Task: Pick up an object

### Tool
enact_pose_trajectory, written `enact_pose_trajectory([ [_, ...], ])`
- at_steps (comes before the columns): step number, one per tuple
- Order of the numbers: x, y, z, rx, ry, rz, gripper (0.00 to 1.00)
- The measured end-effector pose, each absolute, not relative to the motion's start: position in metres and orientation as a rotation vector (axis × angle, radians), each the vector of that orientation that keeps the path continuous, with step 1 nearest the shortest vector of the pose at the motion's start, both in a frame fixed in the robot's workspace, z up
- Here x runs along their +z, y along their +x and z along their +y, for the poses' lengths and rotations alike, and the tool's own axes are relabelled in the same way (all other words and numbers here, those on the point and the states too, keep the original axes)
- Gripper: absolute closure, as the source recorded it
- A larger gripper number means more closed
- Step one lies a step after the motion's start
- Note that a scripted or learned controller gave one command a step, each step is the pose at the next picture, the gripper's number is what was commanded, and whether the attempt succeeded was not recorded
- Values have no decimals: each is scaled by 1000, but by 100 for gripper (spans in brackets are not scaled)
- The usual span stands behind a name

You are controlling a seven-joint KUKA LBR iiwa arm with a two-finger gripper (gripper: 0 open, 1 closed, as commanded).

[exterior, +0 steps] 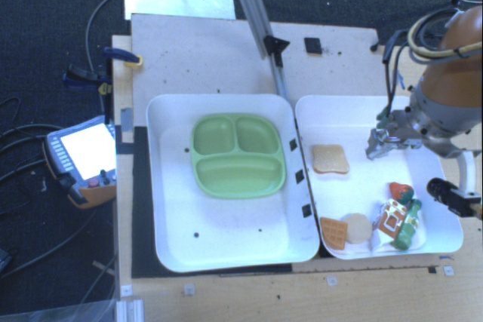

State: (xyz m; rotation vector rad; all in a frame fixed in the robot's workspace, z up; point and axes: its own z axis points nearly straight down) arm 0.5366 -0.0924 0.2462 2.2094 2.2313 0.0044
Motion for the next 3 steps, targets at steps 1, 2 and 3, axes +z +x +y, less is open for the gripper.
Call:
enact_pose_trajectory([
  [1, 234, 542, -34, 3, 2210, 2233, 100],
  [2, 224, 548, 24, 3, 2210, 2234, 100],
  [3, 234, 554, 80, 6, 2209, 2234, 100],
])
